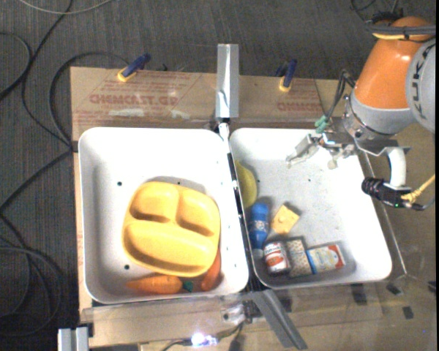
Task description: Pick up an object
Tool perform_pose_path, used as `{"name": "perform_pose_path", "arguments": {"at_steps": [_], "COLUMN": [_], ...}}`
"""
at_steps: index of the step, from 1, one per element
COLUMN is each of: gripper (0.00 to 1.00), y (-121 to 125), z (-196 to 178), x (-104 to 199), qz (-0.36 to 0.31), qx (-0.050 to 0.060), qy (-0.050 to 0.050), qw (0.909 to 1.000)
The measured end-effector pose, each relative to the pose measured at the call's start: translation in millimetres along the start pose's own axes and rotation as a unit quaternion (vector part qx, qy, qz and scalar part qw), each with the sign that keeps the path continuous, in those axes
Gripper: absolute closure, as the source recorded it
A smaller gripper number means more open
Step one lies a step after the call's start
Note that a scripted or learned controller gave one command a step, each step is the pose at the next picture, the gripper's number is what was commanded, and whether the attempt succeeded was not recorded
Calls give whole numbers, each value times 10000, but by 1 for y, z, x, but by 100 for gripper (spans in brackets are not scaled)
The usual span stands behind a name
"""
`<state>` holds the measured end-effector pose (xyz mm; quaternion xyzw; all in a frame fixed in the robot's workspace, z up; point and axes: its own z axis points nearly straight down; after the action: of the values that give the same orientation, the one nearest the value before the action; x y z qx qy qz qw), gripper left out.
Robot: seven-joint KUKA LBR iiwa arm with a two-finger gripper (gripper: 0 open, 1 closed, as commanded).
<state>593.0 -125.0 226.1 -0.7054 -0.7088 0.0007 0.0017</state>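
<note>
Yellow tray (173, 229) over carrot (155, 285) in left bin (95, 196), right bin (366, 247) holding cheese (284, 219) (wedge), end effector (316, 150) spread, empty.

A tray (173, 228) lies over a carrot (155, 285) in the left bin (95, 152); a bottle (258, 224), can (276, 257) and carton (325, 257) crowd the right bin's (366, 218) lower part.

Dark grey carpet floor (29, 196), black cables (14, 123) trailing; cardboard sheet (146, 101) on bench.

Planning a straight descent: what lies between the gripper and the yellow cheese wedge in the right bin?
Bare white bin floor; the camera view shows nothing between the gripper and the cheese wedge.
</note>
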Motion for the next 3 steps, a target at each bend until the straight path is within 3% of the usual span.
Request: {"name": "perform_pose_path", "arguments": {"at_steps": [1, 2, 3], "gripper": [0, 0, 0], "y": [-109, -68, -100], "z": [90, 44, 123], "x": [-9, 69, 25], "qz": [-808, -934, -1014], "qx": [13, 2, 4], "qy": [0, -4, -6], "qw": [9967, 9956, 9948]}}
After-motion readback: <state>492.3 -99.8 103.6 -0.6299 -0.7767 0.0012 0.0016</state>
